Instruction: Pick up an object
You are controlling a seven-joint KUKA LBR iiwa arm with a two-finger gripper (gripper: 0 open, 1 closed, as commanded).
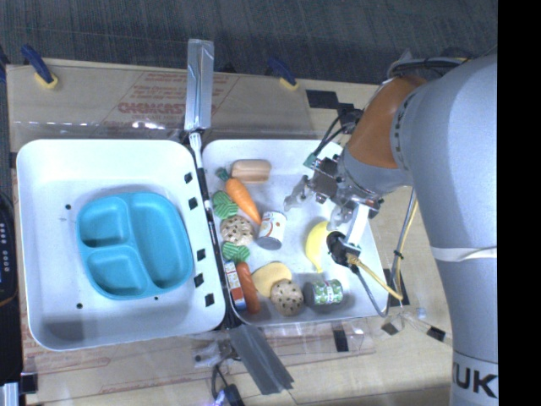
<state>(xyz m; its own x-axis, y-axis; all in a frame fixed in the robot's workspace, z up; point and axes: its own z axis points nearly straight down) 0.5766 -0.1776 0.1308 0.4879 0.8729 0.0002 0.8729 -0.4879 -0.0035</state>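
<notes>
The pincer (314,191) hangs open and empty over the right bin (292,152), near the tabletop's right edge, beside the banana (315,244); closing off-centre could push it away.

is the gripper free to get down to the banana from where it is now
Probably yes. The gripper hovers in the right bin, just above and left of the banana. The banana lies on open bin floor, apart from the small can and green can, with nothing on top.
</notes>
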